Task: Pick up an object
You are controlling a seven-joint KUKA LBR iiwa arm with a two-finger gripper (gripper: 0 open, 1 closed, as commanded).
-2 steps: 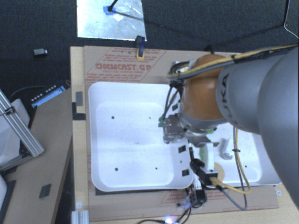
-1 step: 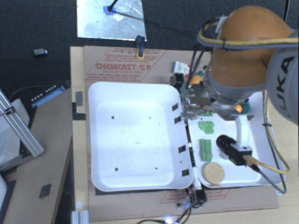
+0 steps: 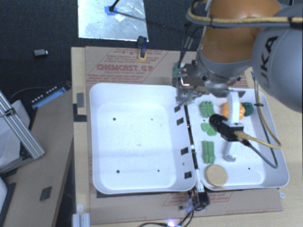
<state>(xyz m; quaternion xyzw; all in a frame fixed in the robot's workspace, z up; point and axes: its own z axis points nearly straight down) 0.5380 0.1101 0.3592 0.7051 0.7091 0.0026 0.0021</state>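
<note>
So the grabbable stuff all sits in the right bin (image 3: 265,167): three green pieces (image 3: 208,151) lined up along its left wall, a tan disc (image 3: 217,175) at the front, and an orange thing (image 3: 225,110) half hidden behind the arm; the gripper (image 3: 184,94) hangs over the seam with the left bin (image 3: 137,145), near the back; we can't tell if it's open, closed or holding anything.
</note>
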